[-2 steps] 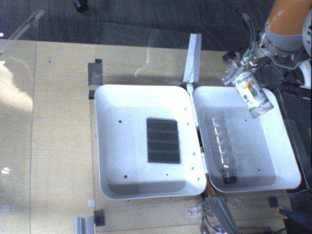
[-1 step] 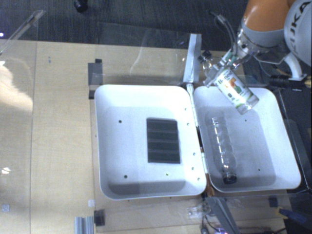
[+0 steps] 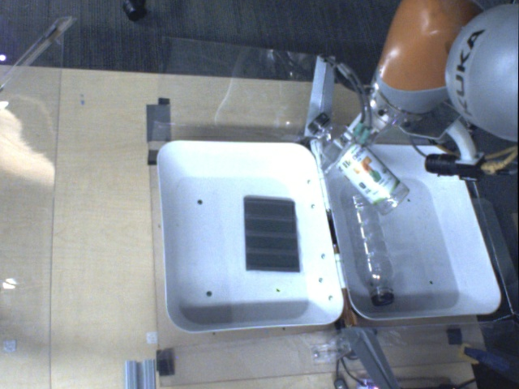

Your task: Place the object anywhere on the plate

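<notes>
A dark ridged rectangular plate (image 3: 272, 232) lies flat in the middle of the left bin (image 3: 186, 177). My gripper (image 3: 339, 151) hangs over the wall between the two bins, near their back corners. It is shut on one end of a clear bottle with a green and orange label (image 3: 371, 177). The bottle is tilted and sticks out to the right and toward the front, above the right bin (image 3: 454, 241). The plate is left of and in front of the gripper, well apart from it.
A second clear bottle (image 3: 371, 254) with a dark cap (image 3: 382, 298) lies lengthwise in the right bin, under the held one. The grey arm with its orange band (image 3: 422, 31) fills the upper right. Cables (image 3: 462, 164) run over the right bin's back edge.
</notes>
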Controlling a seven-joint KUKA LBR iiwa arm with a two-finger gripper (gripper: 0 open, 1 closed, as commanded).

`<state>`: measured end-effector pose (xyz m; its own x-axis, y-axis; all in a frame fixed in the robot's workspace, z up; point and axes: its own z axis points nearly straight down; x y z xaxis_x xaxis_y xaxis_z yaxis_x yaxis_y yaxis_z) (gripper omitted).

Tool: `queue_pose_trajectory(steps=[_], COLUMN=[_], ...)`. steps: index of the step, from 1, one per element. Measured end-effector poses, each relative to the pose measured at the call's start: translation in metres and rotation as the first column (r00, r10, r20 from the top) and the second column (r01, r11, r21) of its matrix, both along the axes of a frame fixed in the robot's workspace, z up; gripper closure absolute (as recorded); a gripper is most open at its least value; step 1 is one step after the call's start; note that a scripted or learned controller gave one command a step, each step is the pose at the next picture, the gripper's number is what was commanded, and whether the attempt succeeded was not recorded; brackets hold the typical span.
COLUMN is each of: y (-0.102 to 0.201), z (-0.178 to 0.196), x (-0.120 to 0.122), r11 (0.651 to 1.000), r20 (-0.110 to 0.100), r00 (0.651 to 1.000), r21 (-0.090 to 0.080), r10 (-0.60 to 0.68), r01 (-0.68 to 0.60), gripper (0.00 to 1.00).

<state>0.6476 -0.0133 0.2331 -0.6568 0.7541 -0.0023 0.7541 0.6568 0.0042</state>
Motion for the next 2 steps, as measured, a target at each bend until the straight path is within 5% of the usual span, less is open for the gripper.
queue_pose_trajectory(steps=[1, 2], y=[0.064, 0.024], z=[-0.048, 0.017], x=[-0.026, -0.03], r11=[0.977, 0.879], r20=[0.001, 0.006], r00=[0.977, 0.879], r21=[0.0, -0.005], r10=[0.211, 0.477], r01=[-0.211, -0.477], gripper=[1.0, 1.0])
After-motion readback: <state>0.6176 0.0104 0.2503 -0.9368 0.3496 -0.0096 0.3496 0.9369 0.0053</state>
